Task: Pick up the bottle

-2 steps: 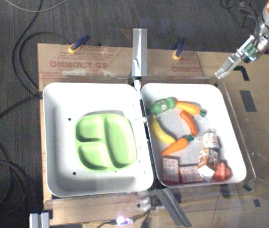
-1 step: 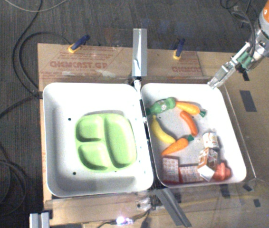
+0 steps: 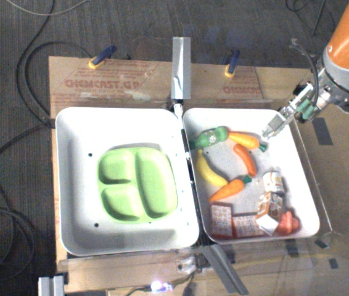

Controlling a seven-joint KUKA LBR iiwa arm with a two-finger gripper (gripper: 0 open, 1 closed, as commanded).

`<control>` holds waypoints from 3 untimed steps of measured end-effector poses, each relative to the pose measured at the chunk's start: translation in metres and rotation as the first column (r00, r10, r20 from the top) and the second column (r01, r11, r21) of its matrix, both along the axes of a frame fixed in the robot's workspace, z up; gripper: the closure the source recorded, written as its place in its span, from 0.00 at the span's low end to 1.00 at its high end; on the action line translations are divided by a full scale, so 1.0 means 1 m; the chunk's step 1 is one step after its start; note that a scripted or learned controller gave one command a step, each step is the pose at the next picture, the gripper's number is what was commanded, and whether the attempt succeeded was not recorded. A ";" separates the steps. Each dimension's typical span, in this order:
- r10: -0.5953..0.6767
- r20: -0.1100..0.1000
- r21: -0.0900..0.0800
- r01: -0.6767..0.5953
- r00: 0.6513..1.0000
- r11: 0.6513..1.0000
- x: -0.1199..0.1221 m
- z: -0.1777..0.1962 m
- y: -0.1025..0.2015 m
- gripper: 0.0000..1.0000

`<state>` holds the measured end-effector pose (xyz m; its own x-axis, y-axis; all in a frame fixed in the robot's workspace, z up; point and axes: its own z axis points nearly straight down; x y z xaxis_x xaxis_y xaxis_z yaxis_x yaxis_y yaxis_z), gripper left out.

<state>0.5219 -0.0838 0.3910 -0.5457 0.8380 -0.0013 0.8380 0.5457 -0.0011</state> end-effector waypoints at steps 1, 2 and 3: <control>0.095 0.001 0.001 -0.095 0.995 0.995 0.033 -0.012 0.046 1.00; 0.063 0.001 0.001 -0.063 0.998 0.998 0.015 -0.050 -0.016 1.00; 0.176 0.003 -0.001 -0.176 0.984 0.984 -0.036 0.044 -0.052 1.00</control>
